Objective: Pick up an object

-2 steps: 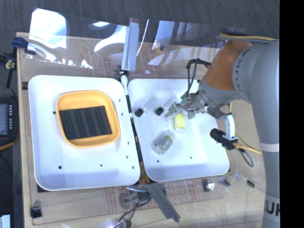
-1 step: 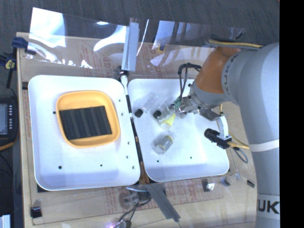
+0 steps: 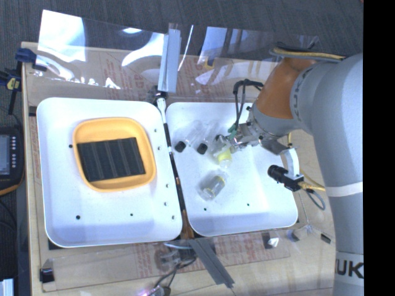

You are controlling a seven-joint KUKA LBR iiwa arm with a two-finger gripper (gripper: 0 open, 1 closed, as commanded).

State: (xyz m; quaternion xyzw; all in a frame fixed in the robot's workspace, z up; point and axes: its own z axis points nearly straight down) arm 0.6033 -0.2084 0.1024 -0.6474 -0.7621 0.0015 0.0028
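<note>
The gripper [image 3: 227, 142] hangs low in the right bin [image 3: 271, 214], just above a small yellow piece [image 3: 223, 158]; how it is set I cannot tell. A clean grasp likely needs a straight descent, centred on it, clear of the jar [image 3: 212, 185] nearby.

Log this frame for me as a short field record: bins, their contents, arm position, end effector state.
left bin: holds a yellow tray with a dark ribbed insert
right bin: holds two small black pieces, a yellowish item, a clear jar-like item
arm: reaches in from the right, over the right bin
end effector: just above the yellowish item
finger state: cannot tell
object held: none seen
</note>
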